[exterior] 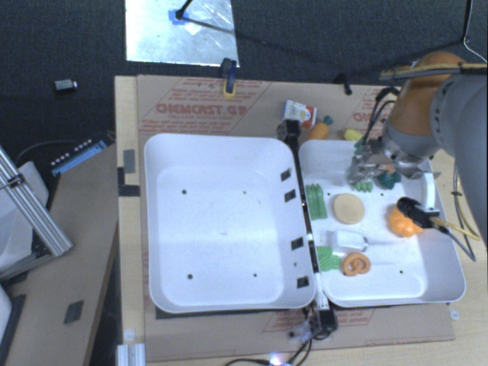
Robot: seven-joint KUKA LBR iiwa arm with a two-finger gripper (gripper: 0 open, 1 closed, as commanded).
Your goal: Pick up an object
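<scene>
The right bin (404, 284) holds the loose things, and the tan disc (350, 208) near its middle serves as the mark. Nearest the camera, on the near side of the disc, lies a brown ring-shaped pretzel (355, 264). A flat green piece (329, 260) sits just left of it, by the bin's inner wall. Between pretzel and disc sits a small white block (351, 241). Right of the disc, near but apart, is an orange lump (400, 223). Just left of the disc, a green strip (316, 203) lies along the wall. The left bin (221, 227) spreads well left of the disc. Beyond the disc, the gripper (363, 172) is low over the bin's far part, with a small green bit (364, 186) at its tip and a teal piece (390, 179) just to the right. Whether the gripper is released or clenched cannot be told. The grey arm (457, 113) bends down from the disc's far right, its orange band (418, 105) above the wrist.
</scene>
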